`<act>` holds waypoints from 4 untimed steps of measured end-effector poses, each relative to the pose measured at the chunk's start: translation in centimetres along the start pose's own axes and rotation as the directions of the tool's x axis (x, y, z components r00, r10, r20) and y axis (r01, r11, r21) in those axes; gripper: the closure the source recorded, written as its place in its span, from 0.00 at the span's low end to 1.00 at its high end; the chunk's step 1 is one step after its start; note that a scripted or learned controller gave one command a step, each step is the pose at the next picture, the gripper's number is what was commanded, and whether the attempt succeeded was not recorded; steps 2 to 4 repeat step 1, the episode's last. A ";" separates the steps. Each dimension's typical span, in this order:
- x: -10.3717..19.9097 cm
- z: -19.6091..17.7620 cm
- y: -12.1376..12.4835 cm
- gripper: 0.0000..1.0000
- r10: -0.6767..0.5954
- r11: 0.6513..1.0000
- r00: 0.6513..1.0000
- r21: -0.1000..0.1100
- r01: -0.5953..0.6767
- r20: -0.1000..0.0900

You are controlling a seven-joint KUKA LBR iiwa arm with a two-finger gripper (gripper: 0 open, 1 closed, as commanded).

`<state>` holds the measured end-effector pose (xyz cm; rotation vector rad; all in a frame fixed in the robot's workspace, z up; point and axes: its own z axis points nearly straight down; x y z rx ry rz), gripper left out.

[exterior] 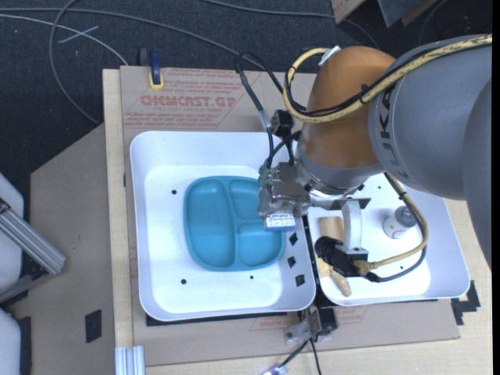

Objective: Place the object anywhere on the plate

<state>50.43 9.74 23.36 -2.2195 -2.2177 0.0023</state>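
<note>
Plate, blue and divided, lies in the left bin, and the hand hangs over its right edge, by the wall between the bins. Whether it grips anything I cannot tell; the wrist hides it. Small pale objects sit in the right bin. Risk: a release this near the rim could miss the plate.
</note>
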 end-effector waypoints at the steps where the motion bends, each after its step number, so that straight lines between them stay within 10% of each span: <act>1: 0.0 0.1 0.0 0.00 0.000 1.000 1.000 0.000 0.000 0.000; 4: 0.0 0.1 0.0 0.00 0.000 1.000 1.000 0.000 0.000 0.000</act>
